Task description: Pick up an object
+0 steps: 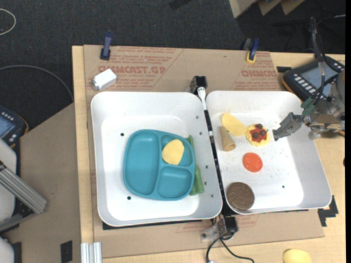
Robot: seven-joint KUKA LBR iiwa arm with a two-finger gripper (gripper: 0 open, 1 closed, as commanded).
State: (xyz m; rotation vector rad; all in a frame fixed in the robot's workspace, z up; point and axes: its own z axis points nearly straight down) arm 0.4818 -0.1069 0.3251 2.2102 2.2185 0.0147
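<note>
The gripper (282,129) reaches in low over the right bin (307,163), its dark tip aimed at a small yellow toy with red and dark toppings (258,135). Whether the fingers are released or clenched cannot be told at this slant, since they merge into one dark shape. The tip ends just beside the topped toy, perhaps touching its near edge, and nothing is visibly caught in it. So, as a judgement, the pick is not yet done: the arm seems to be at the approach or closing stage, and grasping and lifting are still left.

Just beyond the topped toy, away from the gripper, lies a yellow banana-like piece (233,124), and touching that, a tan cone-like piece (227,139). Below the tip and a little further out sits an orange-red disc (252,162), well clear of its neighbours. Further below, near the bin's front rim, is a brown round cookie-like piece (240,195). Any of these could serve as the object to be picked; the topped toy is the nearest candidate.

Further out still, across the divide, the left bin (109,147) holds a teal divided plate (156,163) with a yellow lemon-like piece (173,152) in one compartment and a green strip (196,174) along the plate's side nearest the gripper. Both bins rest on the bench (164,64).
</note>
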